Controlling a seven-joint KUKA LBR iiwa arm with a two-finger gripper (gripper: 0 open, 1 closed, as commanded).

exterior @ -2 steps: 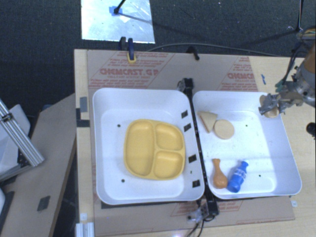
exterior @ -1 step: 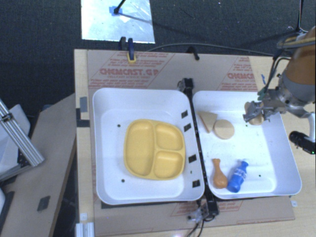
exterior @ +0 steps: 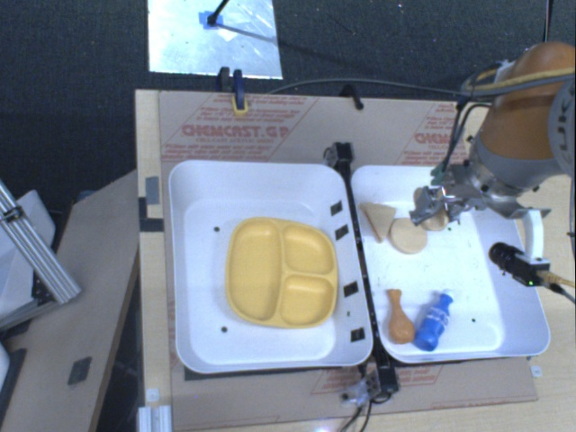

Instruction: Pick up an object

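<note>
In the right bin (exterior: 517, 331) lie a tan wedge-shaped piece (exterior: 379, 216), a round tan disc (exterior: 409, 239), a tan drumstick-shaped toy (exterior: 399, 317) and a small blue bottle (exterior: 433, 320). My gripper (exterior: 430, 209) hangs low over the bin's upper middle, just right of the wedge and above the disc. A small tan piece (exterior: 439, 224) peeks out right under the gripper's tip; whether it is held cannot be made out. The grey arm with its orange band (exterior: 531, 75) comes in from the upper right.
The left bin (exterior: 193, 241) holds a yellow divided plate (exterior: 281, 271). A black divider with clips (exterior: 353, 241) runs between the bins. A black device (exterior: 515, 265) on a white bracket sticks out over the right bin's right side.
</note>
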